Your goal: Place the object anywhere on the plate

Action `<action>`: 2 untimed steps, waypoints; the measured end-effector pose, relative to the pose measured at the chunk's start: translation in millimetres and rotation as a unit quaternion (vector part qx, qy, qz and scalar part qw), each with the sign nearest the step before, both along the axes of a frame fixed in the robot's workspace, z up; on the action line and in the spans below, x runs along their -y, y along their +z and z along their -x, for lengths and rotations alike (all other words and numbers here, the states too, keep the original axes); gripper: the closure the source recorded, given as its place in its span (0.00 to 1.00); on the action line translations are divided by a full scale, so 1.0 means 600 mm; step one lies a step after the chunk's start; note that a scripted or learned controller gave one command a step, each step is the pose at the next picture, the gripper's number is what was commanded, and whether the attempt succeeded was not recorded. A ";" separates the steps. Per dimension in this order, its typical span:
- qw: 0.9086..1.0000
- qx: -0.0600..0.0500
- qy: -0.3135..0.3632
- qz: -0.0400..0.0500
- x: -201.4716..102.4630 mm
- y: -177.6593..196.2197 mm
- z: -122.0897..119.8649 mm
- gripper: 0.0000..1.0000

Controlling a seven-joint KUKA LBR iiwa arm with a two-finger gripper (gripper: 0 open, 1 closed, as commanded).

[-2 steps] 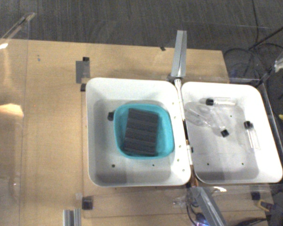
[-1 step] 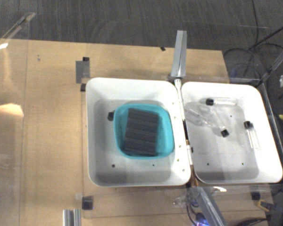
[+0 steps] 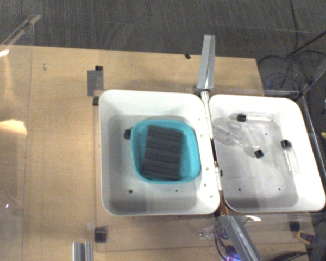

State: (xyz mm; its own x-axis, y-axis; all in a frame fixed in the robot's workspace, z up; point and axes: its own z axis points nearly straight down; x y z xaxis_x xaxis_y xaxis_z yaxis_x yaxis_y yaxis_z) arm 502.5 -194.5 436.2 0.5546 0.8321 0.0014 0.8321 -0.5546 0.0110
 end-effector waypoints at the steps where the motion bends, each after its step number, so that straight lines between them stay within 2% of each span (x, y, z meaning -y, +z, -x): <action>1: 0.998 0.000 -0.060 -0.001 0.008 -0.001 0.015 0.00; 2: 0.993 0.000 -0.118 -0.001 0.003 -0.001 0.021 0.00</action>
